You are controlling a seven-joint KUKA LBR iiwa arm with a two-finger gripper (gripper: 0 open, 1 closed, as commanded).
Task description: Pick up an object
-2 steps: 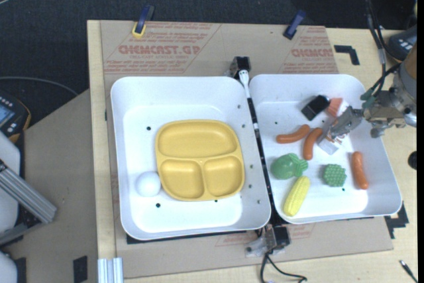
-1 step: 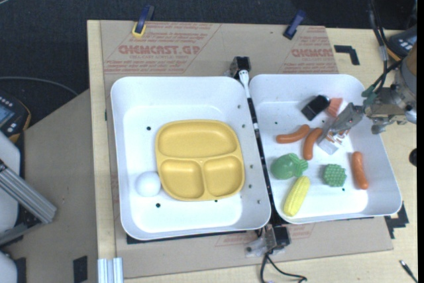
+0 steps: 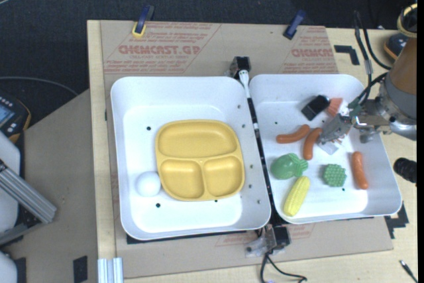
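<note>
The right bin (image 3: 377, 199) holds several toy foods. A black block (image 3: 316, 106) and a small red-orange piece (image 3: 335, 105) lie at its back. Two orange sausages (image 3: 292, 136) (image 3: 311, 143) sit mid-bin, and a third sausage (image 3: 359, 169) lies to the right. Toward the front are a green pepper (image 3: 286, 166), a yellow corn cob (image 3: 296, 195) and a green broccoli (image 3: 334, 175). My gripper (image 3: 332, 134) reaches in from the right and hangs low over the bin's middle, just right of the two sausages and just in front of the red-orange piece. I see nothing held in it.
The left bin (image 3: 126, 142) holds a yellow divided plate (image 3: 199, 159) and a white ball (image 3: 148, 183) at its front left. A black divider with clips runs between the bins (image 3: 255, 136). The arm's body and cables occupy the right edge (image 3: 397, 96).
</note>
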